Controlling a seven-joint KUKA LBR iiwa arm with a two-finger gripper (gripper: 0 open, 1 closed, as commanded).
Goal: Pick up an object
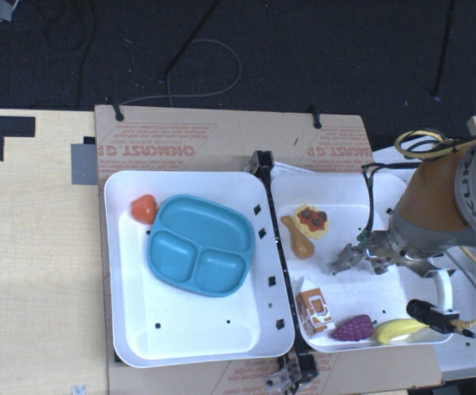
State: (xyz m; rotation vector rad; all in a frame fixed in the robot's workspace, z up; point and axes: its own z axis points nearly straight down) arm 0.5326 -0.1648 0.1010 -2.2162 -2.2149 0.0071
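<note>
- Objects for picking lie mostly in the right bin point(336, 196): a brown drumstick toy point(298, 237) and a yellow slice with red topping point(312, 220) near its upper middle, and along its lower edge a small orange-and-white carton point(314, 309), a purple grape bunch point(352, 328) and a banana point(399, 330).
- Left bin point(131, 319) carries a blue divided tray point(200, 245) with a red-orange tomato-like toy point(144, 209) just beside the tray's upper-left corner.
- Loose scattering of the small toys, judged from their spread, leaves room around each for a grasp; the three at the lower edge sit close together, which could crowd one.
- Arm reaches in from the right of the frame, and the pincer point(348, 259) hangs low over the middle of the right bin, pointing left toward the drumstick toy but apart from it.
- Pincer opening cannot be told at this slant; nothing is seen between its tips, so no object counts as held.
</note>
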